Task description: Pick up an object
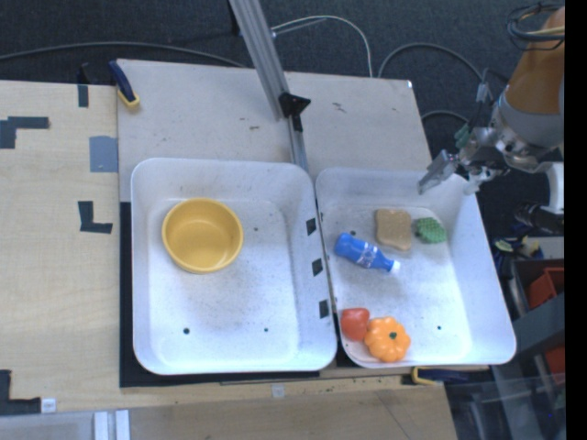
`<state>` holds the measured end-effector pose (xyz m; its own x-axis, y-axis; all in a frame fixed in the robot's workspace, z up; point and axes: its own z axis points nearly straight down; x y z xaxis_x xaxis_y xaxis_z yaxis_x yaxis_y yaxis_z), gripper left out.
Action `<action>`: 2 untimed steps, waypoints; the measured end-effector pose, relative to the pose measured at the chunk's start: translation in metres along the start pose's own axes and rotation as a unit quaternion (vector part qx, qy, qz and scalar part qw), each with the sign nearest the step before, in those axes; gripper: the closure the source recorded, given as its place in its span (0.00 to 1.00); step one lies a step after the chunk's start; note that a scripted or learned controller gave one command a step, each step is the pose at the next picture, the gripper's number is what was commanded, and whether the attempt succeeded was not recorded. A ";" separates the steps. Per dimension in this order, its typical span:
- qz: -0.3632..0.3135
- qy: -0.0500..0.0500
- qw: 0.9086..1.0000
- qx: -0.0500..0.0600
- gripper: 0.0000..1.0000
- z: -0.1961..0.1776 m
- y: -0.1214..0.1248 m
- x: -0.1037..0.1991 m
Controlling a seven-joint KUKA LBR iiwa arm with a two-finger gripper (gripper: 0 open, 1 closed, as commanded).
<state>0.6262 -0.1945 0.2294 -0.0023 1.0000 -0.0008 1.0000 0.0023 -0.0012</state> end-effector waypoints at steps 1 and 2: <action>0.000 0.000 1.000 0.000 0.00 0.000 0.000 0.000; 0.000 0.000 1.000 0.002 0.00 0.045 -0.006 0.000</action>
<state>0.6198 -0.1950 0.1842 -0.0015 1.0000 -0.0002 1.0000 0.0015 -0.0057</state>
